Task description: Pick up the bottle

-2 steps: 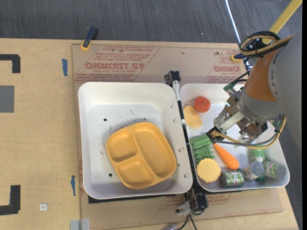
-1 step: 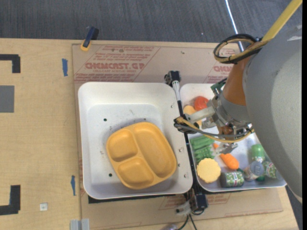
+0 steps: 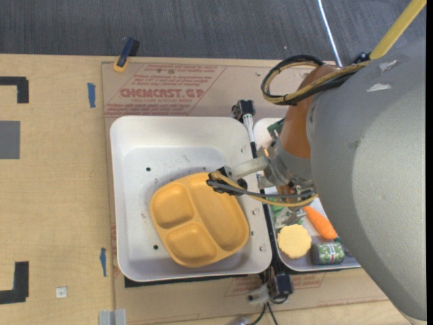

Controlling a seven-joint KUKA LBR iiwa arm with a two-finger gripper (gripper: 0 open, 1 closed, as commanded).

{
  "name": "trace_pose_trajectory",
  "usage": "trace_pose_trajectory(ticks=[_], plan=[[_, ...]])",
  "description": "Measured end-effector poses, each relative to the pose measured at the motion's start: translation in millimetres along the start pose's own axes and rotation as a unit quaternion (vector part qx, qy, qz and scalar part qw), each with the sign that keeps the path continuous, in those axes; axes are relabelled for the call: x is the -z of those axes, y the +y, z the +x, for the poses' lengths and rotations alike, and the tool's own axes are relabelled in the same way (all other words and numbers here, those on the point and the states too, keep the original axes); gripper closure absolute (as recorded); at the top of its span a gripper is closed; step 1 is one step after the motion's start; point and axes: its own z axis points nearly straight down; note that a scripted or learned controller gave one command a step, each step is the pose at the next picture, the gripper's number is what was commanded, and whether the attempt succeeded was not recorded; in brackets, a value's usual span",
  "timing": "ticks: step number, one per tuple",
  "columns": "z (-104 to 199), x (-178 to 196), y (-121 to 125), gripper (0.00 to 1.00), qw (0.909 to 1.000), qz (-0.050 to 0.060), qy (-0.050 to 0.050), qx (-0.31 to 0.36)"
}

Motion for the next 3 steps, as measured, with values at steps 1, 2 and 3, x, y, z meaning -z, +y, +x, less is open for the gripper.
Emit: trace_pose_trajectory(ticks=[1,2,3], plan=[[-19.7,89.8,-42.9,0.00,1.0000,-0.001,0.002,-0.001],[-17.9,114.6,-53.1,0.00,1.0000,-0.002,0.002,0.005],[-17.3,124.3,-53.4,1.00,1.0000,-0.002,0.002,0.004]])
